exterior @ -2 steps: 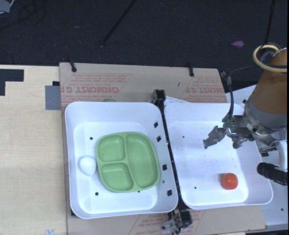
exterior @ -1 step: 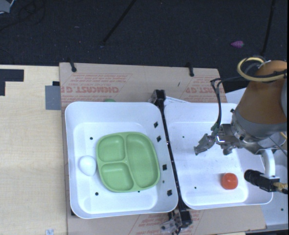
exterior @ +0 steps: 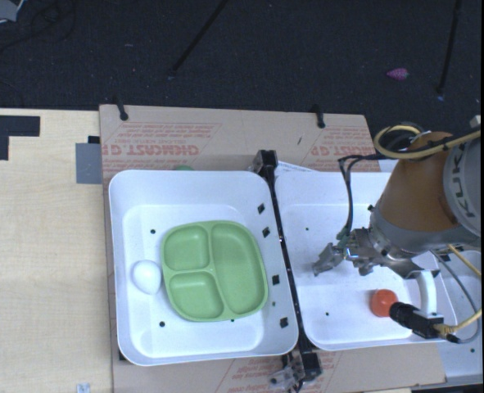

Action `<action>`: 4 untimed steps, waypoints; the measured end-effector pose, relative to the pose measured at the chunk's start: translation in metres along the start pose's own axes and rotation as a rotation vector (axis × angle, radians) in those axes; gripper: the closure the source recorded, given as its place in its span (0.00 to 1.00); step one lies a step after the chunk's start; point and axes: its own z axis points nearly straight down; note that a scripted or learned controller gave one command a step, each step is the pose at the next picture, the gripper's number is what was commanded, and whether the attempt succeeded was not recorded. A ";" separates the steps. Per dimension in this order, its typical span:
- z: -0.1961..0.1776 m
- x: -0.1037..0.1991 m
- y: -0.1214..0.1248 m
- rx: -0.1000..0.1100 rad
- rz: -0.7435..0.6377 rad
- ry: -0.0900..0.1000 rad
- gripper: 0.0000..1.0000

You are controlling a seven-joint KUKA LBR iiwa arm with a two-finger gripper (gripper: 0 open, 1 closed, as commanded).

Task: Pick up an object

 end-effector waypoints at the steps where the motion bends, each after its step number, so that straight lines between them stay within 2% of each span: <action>1: 0.062 0.002 0.005 -0.004 0.000 -0.001 0.00; 2: 0.049 0.000 0.005 -0.005 0.008 -0.001 1.00; 4: -0.048 -0.016 0.015 -0.012 0.000 -0.002 1.00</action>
